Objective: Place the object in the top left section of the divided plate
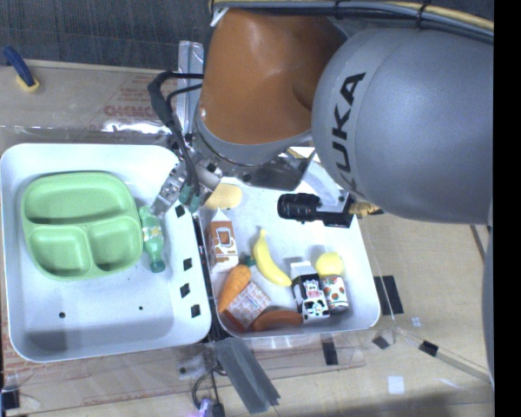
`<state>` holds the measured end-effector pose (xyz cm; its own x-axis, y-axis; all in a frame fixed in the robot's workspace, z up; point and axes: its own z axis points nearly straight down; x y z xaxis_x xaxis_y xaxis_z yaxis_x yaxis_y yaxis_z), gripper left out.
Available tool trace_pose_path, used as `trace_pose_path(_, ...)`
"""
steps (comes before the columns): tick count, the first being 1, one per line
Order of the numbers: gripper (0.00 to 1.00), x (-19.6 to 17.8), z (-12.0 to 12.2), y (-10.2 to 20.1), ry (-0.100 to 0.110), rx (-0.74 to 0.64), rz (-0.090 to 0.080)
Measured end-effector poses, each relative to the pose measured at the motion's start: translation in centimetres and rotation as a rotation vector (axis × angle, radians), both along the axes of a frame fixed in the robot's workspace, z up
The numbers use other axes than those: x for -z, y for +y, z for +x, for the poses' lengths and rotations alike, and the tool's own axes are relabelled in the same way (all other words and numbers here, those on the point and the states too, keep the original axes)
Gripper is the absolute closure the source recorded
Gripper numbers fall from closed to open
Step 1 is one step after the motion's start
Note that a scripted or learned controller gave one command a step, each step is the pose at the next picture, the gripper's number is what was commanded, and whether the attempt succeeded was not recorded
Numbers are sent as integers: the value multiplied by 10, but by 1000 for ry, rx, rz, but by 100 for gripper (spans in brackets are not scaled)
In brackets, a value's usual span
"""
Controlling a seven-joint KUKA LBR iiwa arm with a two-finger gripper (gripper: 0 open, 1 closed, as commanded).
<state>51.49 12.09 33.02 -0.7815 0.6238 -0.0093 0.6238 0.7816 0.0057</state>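
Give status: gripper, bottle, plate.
Gripper over the bins' divider, above the bottle. Bottle in left bin, against the plate's right rim, not on it. Plate sections bare.

bins [95,333]: 2 | divided plate [78,224]: 1 | bottle [153,240]: 1 | banana [269,261]: 1 | carrot [234,287]: 1

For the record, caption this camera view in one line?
Gripper beside a green bottle next to the green divided plate in the left bin.

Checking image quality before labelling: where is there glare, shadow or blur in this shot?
Camera view: glare on the plastic sheet behind the left bin; soft shadow in that bin's near corner; the arm, close to the lens, looks slightly soft; the green plate is evenly lit.
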Motion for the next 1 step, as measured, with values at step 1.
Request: trace_pose_path(1, 0, 0, 0, 0, 0, -1, 0)
